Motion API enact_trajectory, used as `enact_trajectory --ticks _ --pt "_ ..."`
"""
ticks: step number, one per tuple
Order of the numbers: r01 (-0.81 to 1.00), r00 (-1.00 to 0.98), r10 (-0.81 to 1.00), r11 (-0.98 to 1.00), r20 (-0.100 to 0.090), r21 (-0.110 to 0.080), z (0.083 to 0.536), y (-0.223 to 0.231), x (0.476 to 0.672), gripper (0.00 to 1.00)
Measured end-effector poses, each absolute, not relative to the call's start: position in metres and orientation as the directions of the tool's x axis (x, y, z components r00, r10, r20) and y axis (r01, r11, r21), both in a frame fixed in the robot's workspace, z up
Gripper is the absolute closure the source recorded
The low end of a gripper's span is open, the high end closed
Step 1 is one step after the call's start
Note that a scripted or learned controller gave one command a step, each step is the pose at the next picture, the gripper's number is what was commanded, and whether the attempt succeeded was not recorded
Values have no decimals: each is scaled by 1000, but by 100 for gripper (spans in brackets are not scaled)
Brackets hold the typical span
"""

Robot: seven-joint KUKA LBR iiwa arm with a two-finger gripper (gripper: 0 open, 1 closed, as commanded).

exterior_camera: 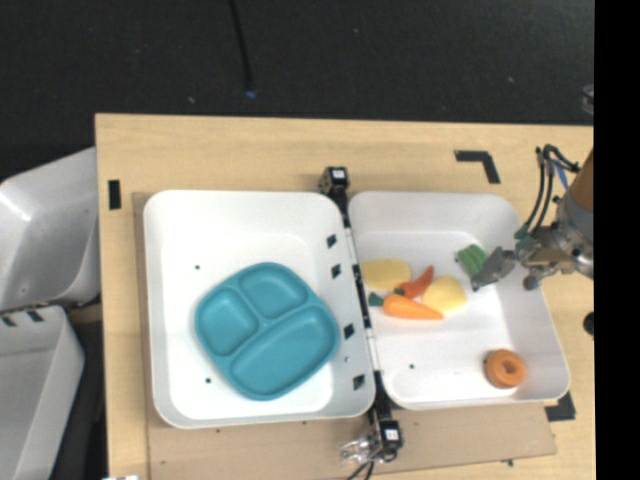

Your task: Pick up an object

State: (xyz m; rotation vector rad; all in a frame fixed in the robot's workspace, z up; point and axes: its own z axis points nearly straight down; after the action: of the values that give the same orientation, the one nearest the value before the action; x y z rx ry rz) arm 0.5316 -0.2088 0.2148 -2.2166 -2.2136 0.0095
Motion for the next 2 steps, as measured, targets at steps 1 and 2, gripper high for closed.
enact_trajectory --ticks 1,2 --pt "1000 -2 1000 2 -1 1 221 -209 534 0" --pt "1000 0 1000 0 -1 -3 159 -214 534 0"
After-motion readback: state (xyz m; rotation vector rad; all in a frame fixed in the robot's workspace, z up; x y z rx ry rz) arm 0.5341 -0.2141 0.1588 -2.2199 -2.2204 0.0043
